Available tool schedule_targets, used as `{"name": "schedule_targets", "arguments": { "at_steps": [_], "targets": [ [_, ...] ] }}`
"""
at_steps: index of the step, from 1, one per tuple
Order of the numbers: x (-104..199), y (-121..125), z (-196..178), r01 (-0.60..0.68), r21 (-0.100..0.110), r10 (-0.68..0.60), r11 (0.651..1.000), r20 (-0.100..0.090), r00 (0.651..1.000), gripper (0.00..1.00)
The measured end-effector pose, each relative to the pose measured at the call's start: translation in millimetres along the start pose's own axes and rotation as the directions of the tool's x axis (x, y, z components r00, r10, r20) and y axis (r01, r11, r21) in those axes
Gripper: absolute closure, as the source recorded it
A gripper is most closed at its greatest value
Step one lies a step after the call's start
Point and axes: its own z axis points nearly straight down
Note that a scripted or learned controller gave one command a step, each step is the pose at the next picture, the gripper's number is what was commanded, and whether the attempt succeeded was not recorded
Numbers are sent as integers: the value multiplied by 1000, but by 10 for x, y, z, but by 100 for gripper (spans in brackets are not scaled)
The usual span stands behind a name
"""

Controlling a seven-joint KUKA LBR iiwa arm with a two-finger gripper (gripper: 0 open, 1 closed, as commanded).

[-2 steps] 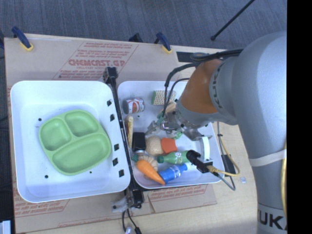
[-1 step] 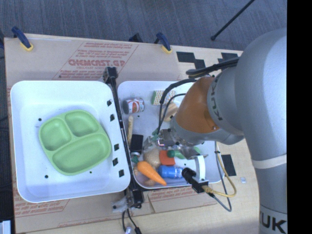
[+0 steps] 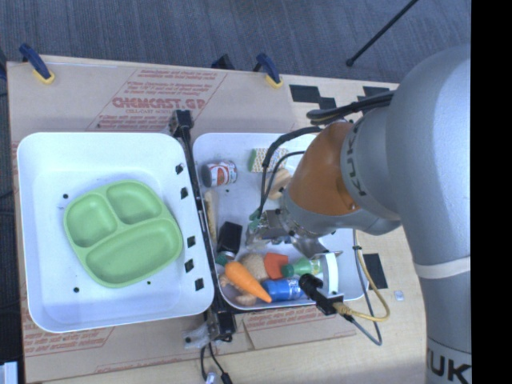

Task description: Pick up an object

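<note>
Over the right bin, the gripper is hidden by the wrist, so its state cannot be told. Below it, a toy carrot is seen; likely light, rigid and smooth, it is best grasped across its thick middle.

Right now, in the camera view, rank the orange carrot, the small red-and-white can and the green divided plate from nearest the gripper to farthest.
From the gripper:
1. Orange carrot, just below-left, right bin.
2. Small red-and-white can, up-left, same bin.
3. Green divided plate, left bin.
</note>
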Motion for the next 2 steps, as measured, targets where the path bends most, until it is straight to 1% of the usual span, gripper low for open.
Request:
{"name": "schedule_targets", "arguments": {
  "at_steps": [1, 2],
  "targets": [
    [-29, -2, -6, -4, -1, 4, 1000, 5, 1000, 0],
    [-9, 770, 85, -7, -1, 7, 1000, 9, 1000, 0]
  ]
}}
